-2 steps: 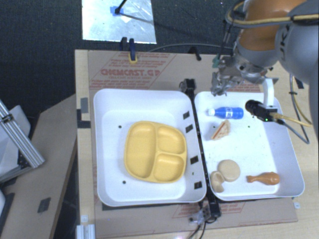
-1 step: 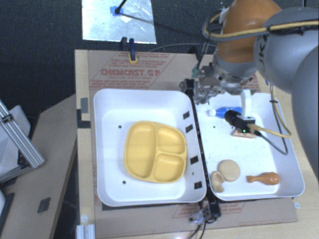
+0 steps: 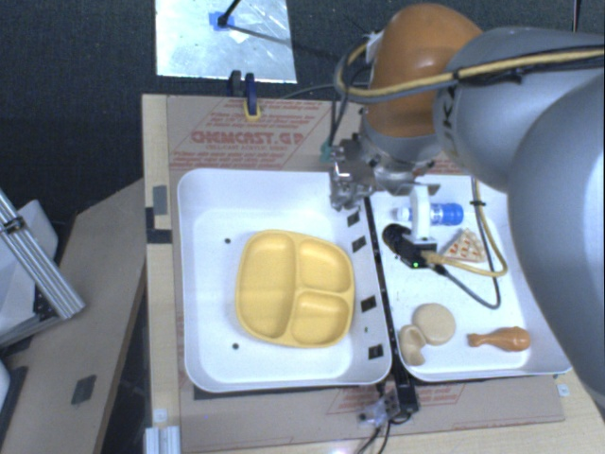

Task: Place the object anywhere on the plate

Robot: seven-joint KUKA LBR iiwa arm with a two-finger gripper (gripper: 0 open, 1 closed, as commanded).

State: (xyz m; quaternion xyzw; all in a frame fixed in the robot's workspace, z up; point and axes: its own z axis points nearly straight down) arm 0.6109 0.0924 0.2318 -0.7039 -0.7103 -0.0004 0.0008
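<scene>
A yellow plate with three compartments lies in the middle of the left white bin. My gripper hangs over the back right corner of that bin, beside the divider between the bins and behind the plate's far right corner. I see nothing in it. In the right bin lie a small bottle with a blue cap, a waffle-patterned wedge, a round tan bun, a small tan cup and a brown drumstick.
The grey arm with its orange dome covers the back and right of the right bin. A black cable with a yellow hose loops across that bin. A blue and yellow clamp sits on the cardboard behind the left bin.
</scene>
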